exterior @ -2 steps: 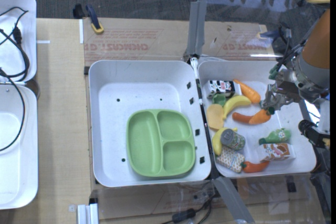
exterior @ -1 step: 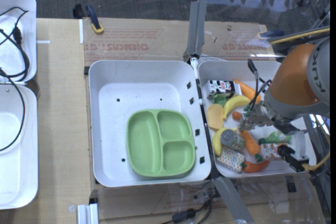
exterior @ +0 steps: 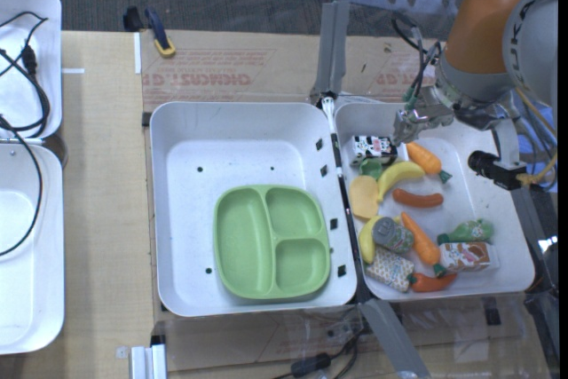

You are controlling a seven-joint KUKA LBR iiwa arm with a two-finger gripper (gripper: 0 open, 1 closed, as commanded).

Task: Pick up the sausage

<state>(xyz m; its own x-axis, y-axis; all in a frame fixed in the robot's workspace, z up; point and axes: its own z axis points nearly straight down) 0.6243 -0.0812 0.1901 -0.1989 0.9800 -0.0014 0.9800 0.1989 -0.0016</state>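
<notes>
Nearest the camera, at the front of the right bin (exterior: 524,275), lie a speckled packet (exterior: 391,269), a small red pepper (exterior: 432,282) and a little juice carton (exterior: 465,256) whose print is too small to read, with a grey can (exterior: 389,234), two carrots (exterior: 419,236) and two bananas (exterior: 398,177) further back. Between them the sausage (exterior: 417,199) lies loose on the bin floor, just below the upper banana and untouched, while the gripper (exterior: 410,124) hangs over the bin's back left part near a black-and-white box (exterior: 372,146); whether it is wide or narrow I cannot tell. Left of that, a green divided plate (exterior: 271,240) sits in the left bin (exterior: 177,191), and red lettering on the cardboard (exterior: 222,71) behind reads upside down, roughly "CHEMICAL".
</notes>
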